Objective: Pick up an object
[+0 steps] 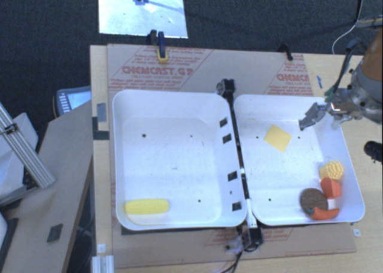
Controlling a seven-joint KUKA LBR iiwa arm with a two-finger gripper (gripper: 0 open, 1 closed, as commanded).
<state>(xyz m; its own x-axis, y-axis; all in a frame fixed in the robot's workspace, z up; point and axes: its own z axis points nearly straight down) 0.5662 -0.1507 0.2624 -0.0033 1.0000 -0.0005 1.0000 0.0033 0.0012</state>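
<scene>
My gripper hangs over the far right part of the right bin, its fingers empty and spread apart. A flat yellow square piece lies just left of and below it, apart from the fingers. In the right bin's near right corner sit a yellow corn-like piece, a red block, a brown round piece and an orange carrot-like piece. A long yellow piece lies in the near left corner of the left bin.
A row of black clips runs along the seam between the two bins. A yellow-handled clamp holds the board at the back. A metal sheet lies beyond the bench.
</scene>
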